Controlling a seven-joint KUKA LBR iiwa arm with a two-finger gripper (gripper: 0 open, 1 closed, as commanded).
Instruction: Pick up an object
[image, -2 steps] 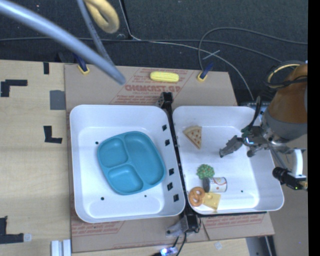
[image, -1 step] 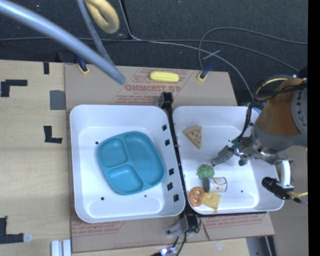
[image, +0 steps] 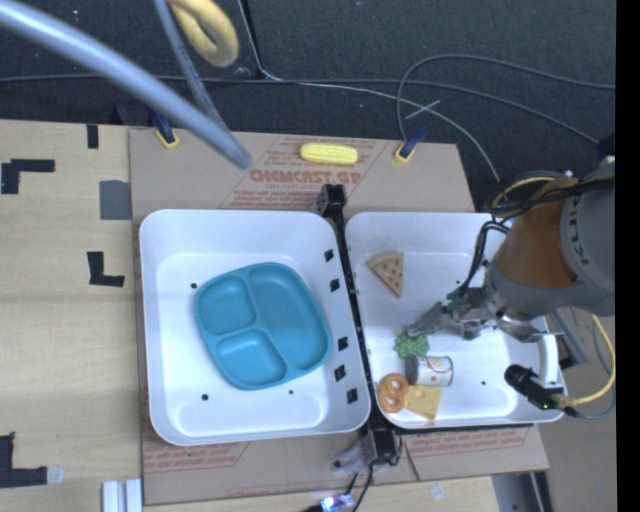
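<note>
The task names no one object, so the candidates are the small things lying in the right bin (image: 520, 405). A green broccoli piece (image: 410, 345) is sitting near the middle of that bin. Just below and to its right a small can (image: 436, 371) is lying on its side. Toward the bin's front edge a pretzel (image: 392, 392) is resting against a yellow cheese wedge (image: 424, 402), the two touching. Farther back, near the divider between the bins, a pizza slice (image: 387, 273) is lying apart from the rest.

The tool (image: 418, 330) is reaching in from the right and hanging right at the broccoli, its grey tip pointing left and down toward it. From here I cannot tell whether it is spread or closed, nor whether anything is caught in it; the broccoli looks to be lying on the bin floor. Behind it the arm (image: 555, 255) is bulking over the bin's right side, its orange band showing above the wrist, with cables looping around it.

In the left bin (image: 165, 300) a blue plate (image: 263, 325) with three compartments is lying a little askew.

Both bins are sitting on a cardboard sheet (image: 290, 175) on the table (image: 60, 300). On the cardboard behind the bins a yellow corn cob (image: 328, 154) is lying. A grey rod (image: 130, 75) is slanting across the upper left.
</note>
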